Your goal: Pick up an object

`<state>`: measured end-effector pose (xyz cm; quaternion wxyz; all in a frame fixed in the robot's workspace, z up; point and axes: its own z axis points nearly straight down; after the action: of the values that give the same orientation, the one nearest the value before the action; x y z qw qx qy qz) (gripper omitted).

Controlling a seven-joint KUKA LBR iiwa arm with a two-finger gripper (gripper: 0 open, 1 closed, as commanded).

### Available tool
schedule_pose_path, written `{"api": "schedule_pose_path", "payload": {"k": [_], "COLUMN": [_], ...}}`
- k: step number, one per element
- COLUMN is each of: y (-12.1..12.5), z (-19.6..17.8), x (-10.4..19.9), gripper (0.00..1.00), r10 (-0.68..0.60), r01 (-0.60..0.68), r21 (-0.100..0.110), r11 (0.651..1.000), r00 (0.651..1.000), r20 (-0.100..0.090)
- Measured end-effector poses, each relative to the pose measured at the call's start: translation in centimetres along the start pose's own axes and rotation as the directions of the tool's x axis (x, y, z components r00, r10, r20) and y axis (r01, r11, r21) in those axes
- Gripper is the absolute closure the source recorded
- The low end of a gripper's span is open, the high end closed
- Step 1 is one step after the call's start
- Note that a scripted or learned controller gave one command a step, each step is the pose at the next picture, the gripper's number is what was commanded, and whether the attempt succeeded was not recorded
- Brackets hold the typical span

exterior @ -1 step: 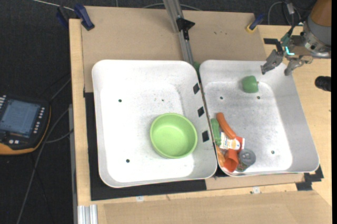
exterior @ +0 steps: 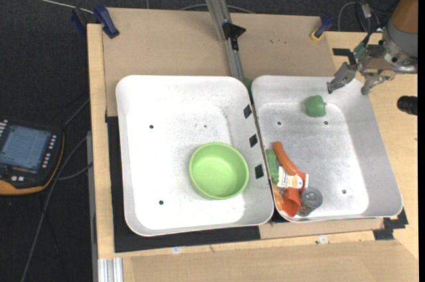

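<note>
tool (exterior: 352, 82) spread open, empty (above right bin's far edge) | small round green object (exterior: 315, 105) lay just beside

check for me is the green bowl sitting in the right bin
No, the green bowl sits in the left bin; the right bin holds other items.

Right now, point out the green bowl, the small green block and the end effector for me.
green bowl (exterior: 218, 170), camera view, inner floor of the bowl.
small green block (exterior: 315, 105), camera view, its top face.
end effector (exterior: 350, 82), camera view, midway between its fingertips.
</note>
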<state>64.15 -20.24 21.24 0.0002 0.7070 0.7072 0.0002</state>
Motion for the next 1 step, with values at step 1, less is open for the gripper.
{"api": "schedule_pose_path", "payload": {"k": [1], "y": [0.1], "z": [5.74], "x": [-0.86], "gripper": [0.0], "r10": [0.001], "r01": [-0.001], "r21": [0.005], "r11": [1.0], "r00": [1.0], "r20": [-0.001]}}
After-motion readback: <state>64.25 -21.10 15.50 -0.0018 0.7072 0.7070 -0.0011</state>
